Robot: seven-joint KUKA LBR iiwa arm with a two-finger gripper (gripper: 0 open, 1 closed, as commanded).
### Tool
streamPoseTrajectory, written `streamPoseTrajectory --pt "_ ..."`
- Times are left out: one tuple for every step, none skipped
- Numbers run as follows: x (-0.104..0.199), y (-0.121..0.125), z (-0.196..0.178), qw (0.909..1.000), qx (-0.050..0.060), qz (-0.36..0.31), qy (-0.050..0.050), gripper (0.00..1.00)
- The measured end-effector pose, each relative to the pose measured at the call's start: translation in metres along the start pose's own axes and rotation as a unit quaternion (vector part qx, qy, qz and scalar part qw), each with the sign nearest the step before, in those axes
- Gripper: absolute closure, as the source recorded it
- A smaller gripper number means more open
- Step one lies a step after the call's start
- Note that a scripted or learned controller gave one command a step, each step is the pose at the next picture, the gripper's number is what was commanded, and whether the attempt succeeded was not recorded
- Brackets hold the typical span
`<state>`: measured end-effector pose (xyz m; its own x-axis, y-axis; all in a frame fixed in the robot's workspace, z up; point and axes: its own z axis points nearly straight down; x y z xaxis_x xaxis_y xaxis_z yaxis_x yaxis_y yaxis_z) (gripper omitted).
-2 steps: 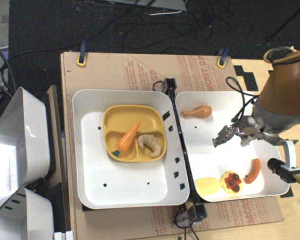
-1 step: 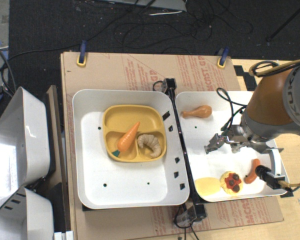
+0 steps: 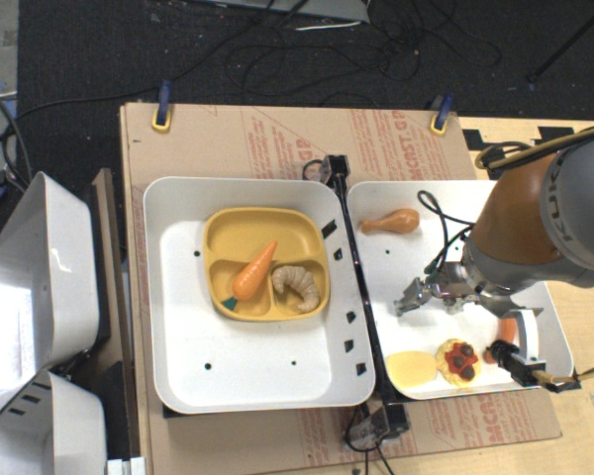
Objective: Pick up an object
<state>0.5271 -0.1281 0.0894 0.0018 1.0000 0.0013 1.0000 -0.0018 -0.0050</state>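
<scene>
Camera view: gripper [image 3: 413, 298] hovers over right bin [image 3: 396, 255], below drumstick [image 3: 391, 223].

Dark floor [image 3: 69, 47], cables [image 3: 277, 57], perhaps carpet.

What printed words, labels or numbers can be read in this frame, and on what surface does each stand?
Red print on the cardboard sheet under the bins, above the left bin: upside down and too faint to read.
Red print on the same cardboard above the right bin: upside down; the letters are not sure enough to quote.
Red print along the cardboard's front edge, below the right bin: partly hidden, unreadable.
Nothing readable on the bins, the yellow tray or the arm.
</scene>
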Motion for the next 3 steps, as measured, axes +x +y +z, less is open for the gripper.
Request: streamPoseTrajectory --pt "0.000 0.001 -0.013 1.0000 -0.002 0.001 -0.001 1.00" --pt "-0.003 0.000 -0.075 1.0000 -0.005 -0.002 -0.001 1.00" --pt "0.008 0.002 -0.131 1.0000 -0.006 -0.003 -0.001 1.00"
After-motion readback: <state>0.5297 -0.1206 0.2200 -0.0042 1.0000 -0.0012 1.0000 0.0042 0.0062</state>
